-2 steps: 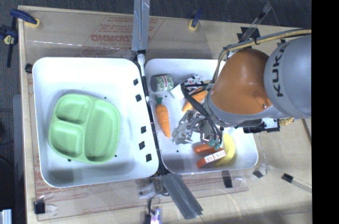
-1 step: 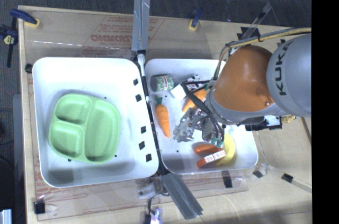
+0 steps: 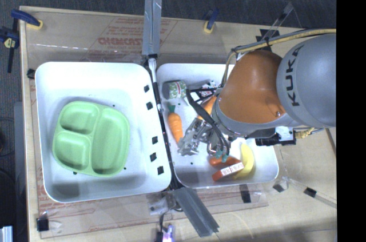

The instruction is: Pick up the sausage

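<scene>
So the sausage (image 3: pixel 226 169) is lying in the right bin (image 3: pixel 194 178), down near its front wall, a reddish-brown thing with a white label patch on it. A banana (image 3: pixel 248 159) sits touching it on the right side, curved and yellow. There's a bit of orange-red just above the sausage too, can't really tell what that is.

The pincer (image 3: pixel 200 141) is hanging over the middle of the same bin, up and to the left of the sausage, close but not on it. Its metal fingers (image 3: pixel 189 143) look spread apart with nothing between them, so it's released, not grasping anything as far as I can see.

Just left of the pincer is a carrot (image 3: pixel 176 125), orange with a green top, lying lengthwise near the divider. Above that, toward the back of the bin, there's a small greenish packet or can (image 3: pixel 175 89).

The arm (image 3: pixel 274 92) comes in from the right, big orange band and grey shell covering much of the right bin.

Left bin (image 3: pixel 86 72) has a green divided plate (image 3: pixel 91 138) sitting in it. Both bins sit on a wooden worktop (image 3: pixel 86 29) with blue clamps (image 3: pixel 26 19) at the edges.
</scene>
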`<state>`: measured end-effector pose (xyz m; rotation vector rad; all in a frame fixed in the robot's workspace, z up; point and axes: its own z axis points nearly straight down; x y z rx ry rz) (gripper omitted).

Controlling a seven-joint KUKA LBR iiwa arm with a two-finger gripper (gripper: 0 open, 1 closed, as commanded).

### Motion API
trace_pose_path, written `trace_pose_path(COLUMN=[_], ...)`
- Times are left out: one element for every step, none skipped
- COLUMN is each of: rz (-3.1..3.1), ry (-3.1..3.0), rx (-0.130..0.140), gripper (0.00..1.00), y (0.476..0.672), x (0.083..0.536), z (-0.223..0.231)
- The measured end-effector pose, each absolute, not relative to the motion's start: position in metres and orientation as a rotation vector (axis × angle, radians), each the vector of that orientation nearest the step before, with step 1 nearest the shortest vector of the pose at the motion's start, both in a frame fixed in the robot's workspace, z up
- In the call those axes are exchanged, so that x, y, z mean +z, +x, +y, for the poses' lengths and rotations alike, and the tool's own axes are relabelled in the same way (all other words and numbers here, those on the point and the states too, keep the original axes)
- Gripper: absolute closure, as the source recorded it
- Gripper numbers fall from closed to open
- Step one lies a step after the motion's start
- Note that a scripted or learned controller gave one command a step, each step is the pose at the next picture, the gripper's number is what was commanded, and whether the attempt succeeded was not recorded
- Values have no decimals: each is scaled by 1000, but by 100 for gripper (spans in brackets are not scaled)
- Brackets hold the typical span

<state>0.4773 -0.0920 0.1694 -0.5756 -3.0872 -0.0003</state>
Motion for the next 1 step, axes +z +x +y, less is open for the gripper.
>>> trace_pose_path(rz=[-3146], ry=[23], rx=[1], gripper=[100], y=[478], x=[192], z=[-59])
